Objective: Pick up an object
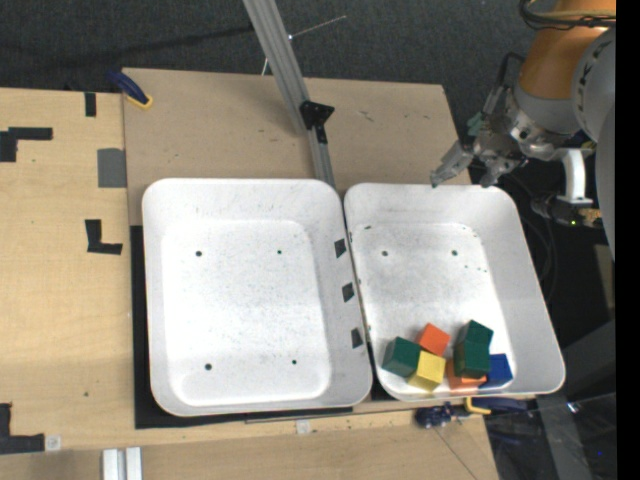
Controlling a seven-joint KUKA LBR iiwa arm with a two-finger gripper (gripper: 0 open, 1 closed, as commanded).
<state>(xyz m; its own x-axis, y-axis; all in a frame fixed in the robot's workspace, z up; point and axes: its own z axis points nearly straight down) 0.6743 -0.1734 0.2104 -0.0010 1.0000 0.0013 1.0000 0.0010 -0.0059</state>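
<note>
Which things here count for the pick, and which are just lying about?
For the job:
gripper, above the right bin's far rim
blocks clustered in the near corner of the right bin

Lying about:
left bin
metal pole
black tape marks on the bench

A robotics lab or test cell is showing here, not a home or shop. A grey industrial arm with an orange band (565, 28) is reaching in, its tool (462, 161) hanging over the far rim of the nearer white bin (520, 238). Beyond that bin from the tool, a second white bin (160, 268) is sitting on a plain wooden surface (60, 298) that is carrying black tape marks (97, 236). A slanted metal rail (285, 58) is rising off the surface on the tool's far side. Small coloured blocks (445, 353) are lying heaped in the nearer bin, well apart from the tool, like test pieces.
</note>
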